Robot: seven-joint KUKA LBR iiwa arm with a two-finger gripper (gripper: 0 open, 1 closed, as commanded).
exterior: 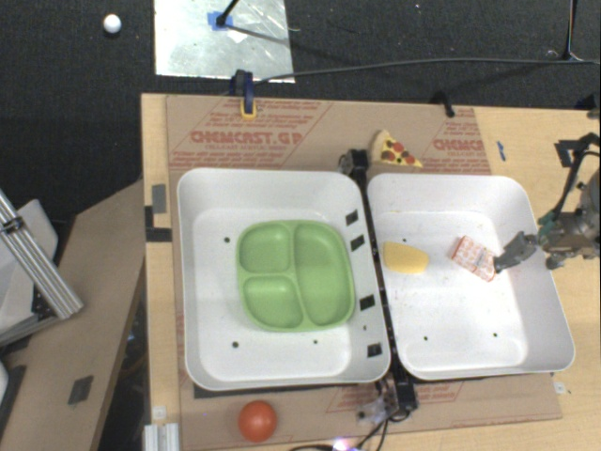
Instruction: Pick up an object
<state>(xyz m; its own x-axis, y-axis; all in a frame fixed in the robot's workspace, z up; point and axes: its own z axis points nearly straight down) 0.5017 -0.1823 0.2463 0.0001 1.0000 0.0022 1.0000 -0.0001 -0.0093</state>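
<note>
Desk [310, 120]: brown board top printed with red lettering, carrying two shallow white bins side by side.

Left bin [202, 205]: holds a green divided plate [296, 275] with three compartments, lying flat near the bin's middle.

Right bin [526, 346]: joined to the left bin along a seam with black clips [357, 242].

On the desk behind the bins, near the seam: a toy pizza slice [395, 150], yellow with red spots.

On the desk in front of the left bin: an orange-red ball [256, 420].

Back edge of desk: a blue-and-yellow clamp [245, 94].

Beyond the desk, on dark floor: a shiny silver sheet [188, 26] and a small white ball [113, 23], well apart from it.
</note>
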